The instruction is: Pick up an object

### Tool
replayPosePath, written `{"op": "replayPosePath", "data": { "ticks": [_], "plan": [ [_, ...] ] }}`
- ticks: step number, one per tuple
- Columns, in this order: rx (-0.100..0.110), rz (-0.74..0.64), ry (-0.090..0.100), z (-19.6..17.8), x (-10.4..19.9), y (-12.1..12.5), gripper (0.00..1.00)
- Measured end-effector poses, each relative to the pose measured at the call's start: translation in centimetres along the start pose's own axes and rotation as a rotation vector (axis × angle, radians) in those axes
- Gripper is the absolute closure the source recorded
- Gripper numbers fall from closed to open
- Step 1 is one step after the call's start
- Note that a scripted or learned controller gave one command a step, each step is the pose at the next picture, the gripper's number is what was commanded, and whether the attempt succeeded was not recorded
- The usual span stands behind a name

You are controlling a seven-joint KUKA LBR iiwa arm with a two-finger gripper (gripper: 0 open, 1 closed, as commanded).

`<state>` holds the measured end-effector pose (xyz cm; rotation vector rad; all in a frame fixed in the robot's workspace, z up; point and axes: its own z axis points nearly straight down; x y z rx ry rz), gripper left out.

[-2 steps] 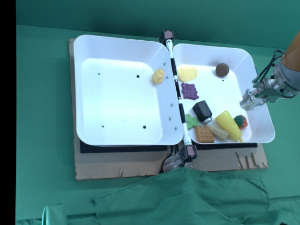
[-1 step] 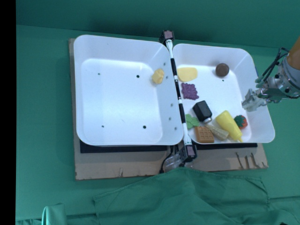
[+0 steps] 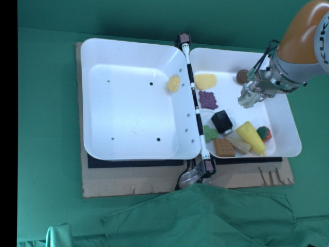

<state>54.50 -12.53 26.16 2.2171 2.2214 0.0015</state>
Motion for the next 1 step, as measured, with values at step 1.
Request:
{"op": "replayPosePath", "data": {
  "ticks": [1],
  "plan": [
    [0.006, 0.010, -0.001, 5.67, -4.65, 0.46, 1.00]
  ]
}}
